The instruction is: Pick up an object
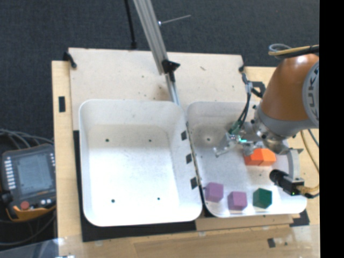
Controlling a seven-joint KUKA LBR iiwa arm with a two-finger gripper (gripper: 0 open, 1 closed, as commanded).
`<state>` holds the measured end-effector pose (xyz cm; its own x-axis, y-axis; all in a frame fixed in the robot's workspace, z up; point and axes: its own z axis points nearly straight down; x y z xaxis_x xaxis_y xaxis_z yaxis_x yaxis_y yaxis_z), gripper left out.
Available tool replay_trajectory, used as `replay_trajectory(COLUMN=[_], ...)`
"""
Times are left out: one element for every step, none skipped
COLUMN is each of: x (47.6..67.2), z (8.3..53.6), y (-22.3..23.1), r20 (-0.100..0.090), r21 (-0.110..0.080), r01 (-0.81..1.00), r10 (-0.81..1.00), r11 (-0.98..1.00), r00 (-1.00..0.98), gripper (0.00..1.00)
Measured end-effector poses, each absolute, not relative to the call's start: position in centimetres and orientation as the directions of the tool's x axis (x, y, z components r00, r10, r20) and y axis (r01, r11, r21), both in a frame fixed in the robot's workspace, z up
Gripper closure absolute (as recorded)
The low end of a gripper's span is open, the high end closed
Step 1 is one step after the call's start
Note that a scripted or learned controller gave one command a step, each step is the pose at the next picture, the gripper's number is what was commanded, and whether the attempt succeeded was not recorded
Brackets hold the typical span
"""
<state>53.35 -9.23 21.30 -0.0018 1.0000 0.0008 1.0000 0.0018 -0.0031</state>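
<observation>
Gripper (224,148) hangs over the right bin (215,117), can't tell how its jaws stand; orange block (261,156) sits just right of it, nothing visibly held.

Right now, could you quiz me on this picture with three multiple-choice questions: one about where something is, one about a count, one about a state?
1. Where do the blocks lie?
A. In the left bin
B. In the right bin
C. On the floor

2. How many purple blocks are there?
A. One
B. Two
C. Four

3. What state is the green block in?
A. Resting in the bin
B. Lifted in the air
C. Stacked on a purple block

Answers:
1. B: the orange block, both purple blocks and the green block sit in the right bin, not the left bin.
2. B: two purple blocks lie side by side along the near edge.
3. A: it rests on the bin floor, apart from the gripper.
</observation>
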Motion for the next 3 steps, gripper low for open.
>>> replay_trajectory(x=[53.4,53.2,52.1], z=[21.5,17.2,11.9], y=[-9.3,-9.2,-9.8], r20=[0.0,-0.001,0.0], r21=[0.001,-0.004,-0.006], r01=[1.0,1.0,1.0], r10=[1.0,1.0,1.0], r11=[-0.001,-0.002,-0.002], r00=[0.001,0.002,0.002], gripper=[0.0,0.0,0.0])
